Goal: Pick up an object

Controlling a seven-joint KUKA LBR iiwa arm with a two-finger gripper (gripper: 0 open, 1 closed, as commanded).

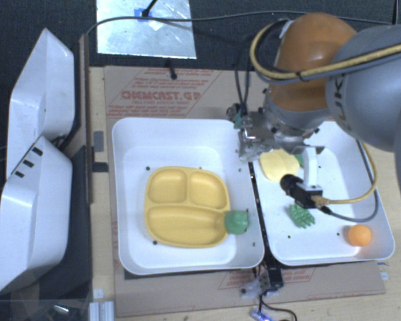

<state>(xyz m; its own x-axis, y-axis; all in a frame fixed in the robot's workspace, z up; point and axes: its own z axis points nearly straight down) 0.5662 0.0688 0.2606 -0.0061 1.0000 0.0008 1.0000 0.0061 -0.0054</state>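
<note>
Claw (275, 146) of the grey arm hangs low over the upper left part of the right bin (334, 247); whether it is spread or pressed together, I cannot tell. On the left, the left bin (180, 124) carries a yellow divided plate (186, 206), and a small green lump (237, 222) touches the plate's lower right corner. In the right bin a pale yellow piece (279, 166) lies just under the claw. A green spiky piece (301, 215) lies below it, and an orange ball (359, 235) sits near the lower right corner.
</note>
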